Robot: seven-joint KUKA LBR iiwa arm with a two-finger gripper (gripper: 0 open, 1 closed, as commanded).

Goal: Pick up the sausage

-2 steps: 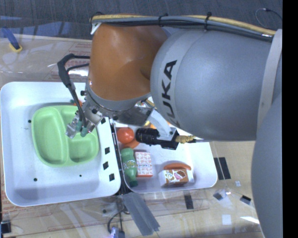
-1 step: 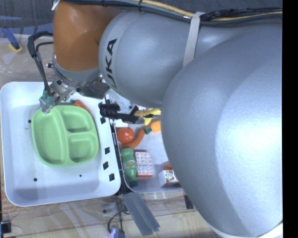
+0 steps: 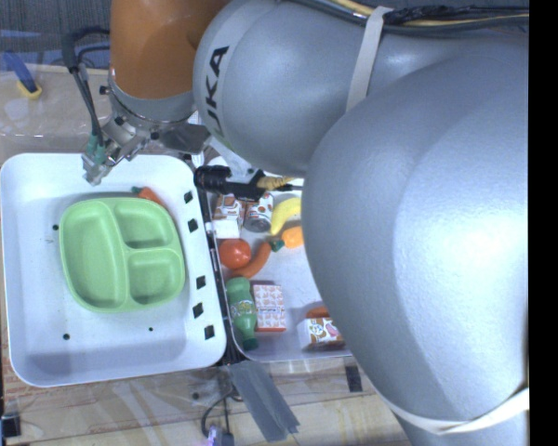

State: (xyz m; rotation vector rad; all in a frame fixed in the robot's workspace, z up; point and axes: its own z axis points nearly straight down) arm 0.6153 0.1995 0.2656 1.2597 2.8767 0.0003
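Green moulded tray (image 3: 121,252) three rounded wells, smooth | glossy white left bin (image 3: 23,333) | fingers (image 3: 95,167) state: cannot tell

The arm (image 3: 400,184) covers most of the right bin (image 3: 288,347), leaving a narrow strip along its left wall, and that strip is crowded: tomato (image 3: 233,252), green bottle (image 3: 241,307), 2 small cartons (image 3: 269,307), banana (image 3: 285,214). In the left bin (image 3: 28,249) the green tray (image 3: 123,253) fills the middle (white floor stays bare along the left and front walls)
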